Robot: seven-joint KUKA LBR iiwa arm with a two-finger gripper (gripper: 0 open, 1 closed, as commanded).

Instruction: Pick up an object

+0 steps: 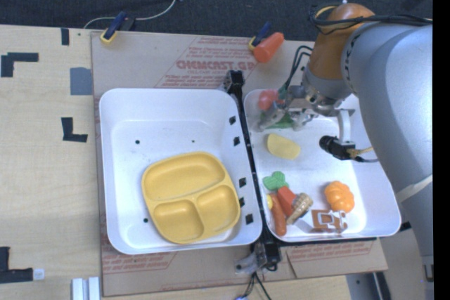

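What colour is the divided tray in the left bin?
Yellow: the divided tray shows plainly in the camera view.

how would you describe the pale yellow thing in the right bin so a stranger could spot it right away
Start at the right bin, the one the arm reaches into. Below the claw, in the bin's upper half near the divider between the bins, lies the pale yellow piece on bare white floor. It is a smooth, plain, rounded lump, lighter than the orange pumpkin-like toy and apart from the carrot cluster toward the bin's lower edge.
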